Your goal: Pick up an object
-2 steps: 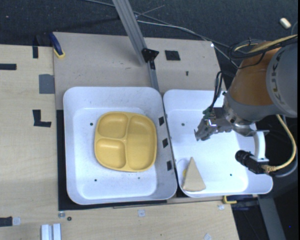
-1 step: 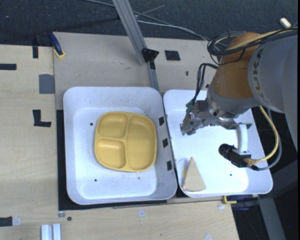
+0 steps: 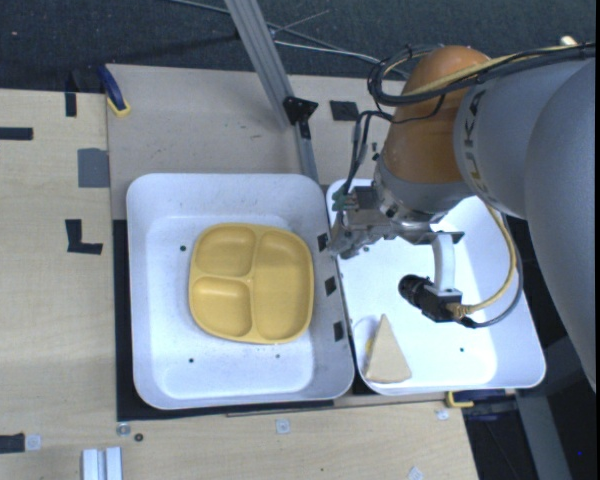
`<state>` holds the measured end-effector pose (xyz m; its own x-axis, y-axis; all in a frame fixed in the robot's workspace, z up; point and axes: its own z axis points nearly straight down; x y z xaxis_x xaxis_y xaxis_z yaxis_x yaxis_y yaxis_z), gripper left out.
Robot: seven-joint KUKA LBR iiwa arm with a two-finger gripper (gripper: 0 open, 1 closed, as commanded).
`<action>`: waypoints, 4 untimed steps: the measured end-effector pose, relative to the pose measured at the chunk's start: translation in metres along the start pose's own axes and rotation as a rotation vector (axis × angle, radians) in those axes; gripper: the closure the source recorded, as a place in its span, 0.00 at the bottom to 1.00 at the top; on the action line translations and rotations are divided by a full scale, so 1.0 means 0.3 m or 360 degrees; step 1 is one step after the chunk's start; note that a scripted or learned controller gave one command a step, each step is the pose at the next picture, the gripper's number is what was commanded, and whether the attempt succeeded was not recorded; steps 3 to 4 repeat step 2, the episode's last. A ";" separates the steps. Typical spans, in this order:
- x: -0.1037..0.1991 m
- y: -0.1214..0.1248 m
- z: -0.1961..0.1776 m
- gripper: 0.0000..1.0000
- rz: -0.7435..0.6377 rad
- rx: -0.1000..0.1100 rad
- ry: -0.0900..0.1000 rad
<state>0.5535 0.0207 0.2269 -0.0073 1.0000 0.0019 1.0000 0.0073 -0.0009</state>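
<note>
Hanging over the near-left part of the right-hand shallow white bin, the grey arm with its orange band has its two-finger gripper close against the wall that divides the two bins. From where I stand the wrist body and its cabling cover the tips, so I cannot tell whether the gripper is spread or closed, and nothing can be seen held in it.

Two things are there for the taking. A pale cream wedge-shaped piece lies flat at the front-left corner of the right bin, just beside the dividing wall and near the front rim. A yellow plastic plate with three compartments sits in the middle of the left-hand shallow white bin, well apart from every wall.

The wedge looks the nearer candidate, toward the front edge from the gripper and in the same bin. To do this well, I would say the arm should travel forward along the wall and come straight down over the wedge's thicker, wider end, with the grip set across its narrow dimension so the slanted sides do not squeeze it out. The corner is the hazard: a tip landing on the bin wall or rim would stop the descent short. The plate, broad and shallow, would likely need a pinch on its rim, which seems the harder grasp.
</note>
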 end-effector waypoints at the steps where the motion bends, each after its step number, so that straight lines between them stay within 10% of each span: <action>1: 0.192 0.020 -0.024 1.00 -0.0001 0.0000 0.0000; 2: 0.179 0.019 -0.023 0.00 0.0007 0.0002 -0.0004; 4: 0.179 0.019 -0.023 0.00 0.0007 0.0002 -0.0004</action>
